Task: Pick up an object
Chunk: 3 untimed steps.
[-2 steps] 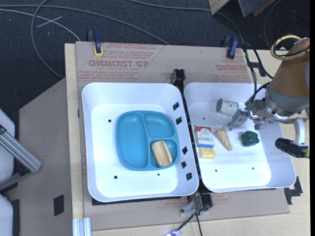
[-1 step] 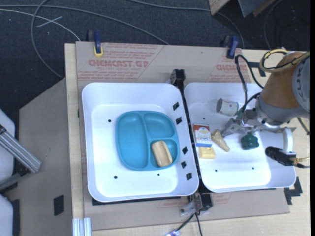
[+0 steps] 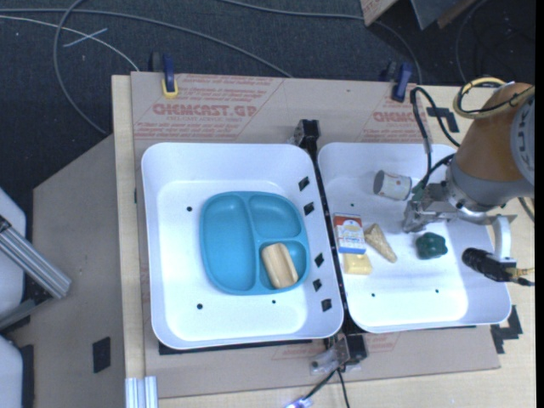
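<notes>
The gripper (image 3: pixel 415 219) hung low in the right bin (image 3: pixel 408 308) beside a green object (image 3: pixel 431 245), approach step under way; whether it was released or clenched I cannot tell, and next it needed to settle over one item.

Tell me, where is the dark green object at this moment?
The dark green object lies in the right bin, just below the gripper and right of the tan wedge.

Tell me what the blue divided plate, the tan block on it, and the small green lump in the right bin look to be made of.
Blue divided plate: likely moulded plastic, with a smooth, even colour and a soft sheen. Tan block: possibly wood or foam play food, matte and rounded; uncertain. Small green lump: perhaps rubbery plastic, dark and slightly glossy; too small to tell.
</notes>
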Each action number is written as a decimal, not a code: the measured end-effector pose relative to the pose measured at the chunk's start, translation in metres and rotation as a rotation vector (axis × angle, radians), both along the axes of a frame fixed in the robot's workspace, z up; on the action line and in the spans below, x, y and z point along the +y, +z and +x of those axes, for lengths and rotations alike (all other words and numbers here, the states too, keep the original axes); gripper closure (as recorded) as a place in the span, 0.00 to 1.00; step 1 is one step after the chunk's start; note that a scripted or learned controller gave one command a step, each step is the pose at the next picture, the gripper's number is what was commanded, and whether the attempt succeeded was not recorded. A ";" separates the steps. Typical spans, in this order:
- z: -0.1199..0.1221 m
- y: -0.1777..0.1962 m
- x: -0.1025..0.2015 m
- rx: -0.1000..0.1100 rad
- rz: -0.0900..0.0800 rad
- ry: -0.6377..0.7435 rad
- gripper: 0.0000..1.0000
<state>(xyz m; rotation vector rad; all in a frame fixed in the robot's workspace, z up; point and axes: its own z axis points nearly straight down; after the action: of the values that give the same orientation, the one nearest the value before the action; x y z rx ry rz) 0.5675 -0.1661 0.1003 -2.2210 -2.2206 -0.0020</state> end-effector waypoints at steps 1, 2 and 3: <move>0.003 0.064 0.003 -0.007 -0.003 0.001 1.00; 0.003 0.108 0.003 -0.006 -0.003 0.001 1.00; 0.004 0.140 0.003 -0.004 -0.002 0.002 1.00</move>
<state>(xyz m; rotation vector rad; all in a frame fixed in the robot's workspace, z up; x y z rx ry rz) 0.5715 -0.1628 0.2403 -2.2222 -2.2258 -0.0036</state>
